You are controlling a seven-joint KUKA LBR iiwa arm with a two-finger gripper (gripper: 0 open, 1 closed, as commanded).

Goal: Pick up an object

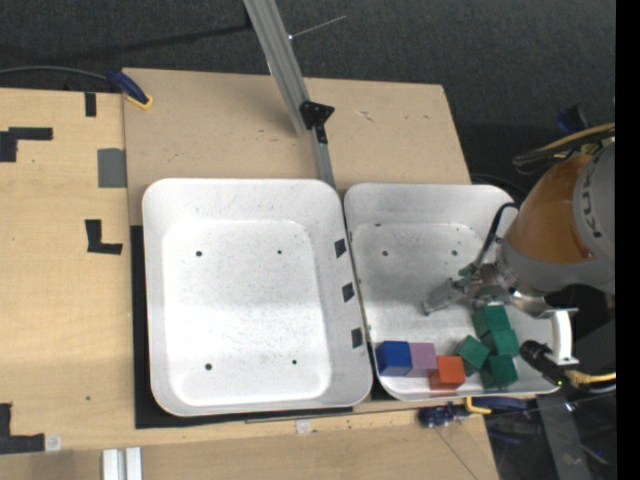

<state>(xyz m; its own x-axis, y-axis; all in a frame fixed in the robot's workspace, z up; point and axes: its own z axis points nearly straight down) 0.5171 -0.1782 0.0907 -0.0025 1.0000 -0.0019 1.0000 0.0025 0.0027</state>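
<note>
My gripper (441, 298) reaches into the right bin (420, 208) from the right and hangs low over the bin's floor near its middle. Just right of and below it lies a cluster of green blocks (495, 330). Along the bin's front wall sit a blue cube (394, 356), a purple block (423, 355) and an orange block (449, 370), with more green blocks (499, 370) to their right. Nothing is seen held in the gripper. The arm's orange band (545, 218) and wrist cover the bin's right side.
The left bin (160, 268) stands beside the right one, sharing a middle rim. A slanted metal bar (285, 58) with a black clamp comes down to the bins' back edge. Cables lie at the far right.
</note>
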